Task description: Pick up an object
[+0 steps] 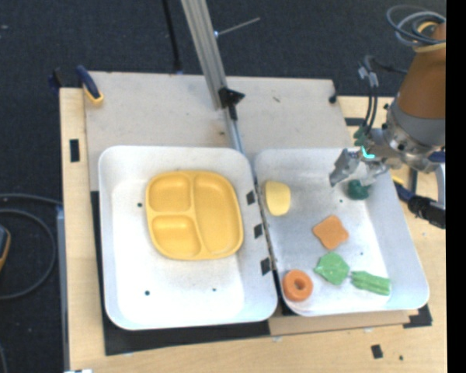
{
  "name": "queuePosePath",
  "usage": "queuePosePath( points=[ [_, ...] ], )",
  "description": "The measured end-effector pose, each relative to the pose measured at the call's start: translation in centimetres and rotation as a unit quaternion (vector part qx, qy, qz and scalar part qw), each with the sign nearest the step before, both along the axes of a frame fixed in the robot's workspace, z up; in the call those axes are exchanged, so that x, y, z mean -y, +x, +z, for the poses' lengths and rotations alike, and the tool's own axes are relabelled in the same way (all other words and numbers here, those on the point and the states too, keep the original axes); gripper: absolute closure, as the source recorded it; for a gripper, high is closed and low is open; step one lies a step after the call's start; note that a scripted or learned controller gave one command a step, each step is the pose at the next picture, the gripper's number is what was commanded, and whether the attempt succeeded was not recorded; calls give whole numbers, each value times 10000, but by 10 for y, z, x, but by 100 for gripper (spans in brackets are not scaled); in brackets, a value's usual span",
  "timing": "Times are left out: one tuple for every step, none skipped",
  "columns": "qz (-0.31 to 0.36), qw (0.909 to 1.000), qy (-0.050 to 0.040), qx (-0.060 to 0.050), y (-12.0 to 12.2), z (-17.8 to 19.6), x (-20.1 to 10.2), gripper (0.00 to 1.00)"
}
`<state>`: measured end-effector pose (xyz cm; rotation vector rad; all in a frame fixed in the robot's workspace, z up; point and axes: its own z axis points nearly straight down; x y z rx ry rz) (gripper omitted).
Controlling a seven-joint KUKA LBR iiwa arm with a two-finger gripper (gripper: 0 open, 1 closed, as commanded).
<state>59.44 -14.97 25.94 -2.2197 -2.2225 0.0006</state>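
Observation:
My gripper [361,169] hangs over the far right part of the right bin [396,239], open, with nothing between its fingers. A small dark green object [359,189] lies right by the fingertips, partly hidden by them. Further left in the same bin sits a pale yellow rounded piece [277,197]. An orange square [330,231] lies in the middle of the bin. Near the front edge are an orange ring [298,285] and a light green piece [332,269] with a green stick-shaped piece [370,283] beside it.
The left bin [124,286] holds a yellow divided plate [194,213]. A slanted metal rail [210,53] runs from the top down to the gap between the bins. Cables hang at the arm's right side.

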Motion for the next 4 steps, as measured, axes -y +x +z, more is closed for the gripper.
queuePosePath(
  points=[
    [1,10000,-2,11,1,1,0,0],
    [4,10000,-6,-11,10,-49,-1,0],
    [-1,10000,-7,-6,16,-93,-2,0],
    [-6,10000,-9,-3,11,-137,4,0]
  ],
)
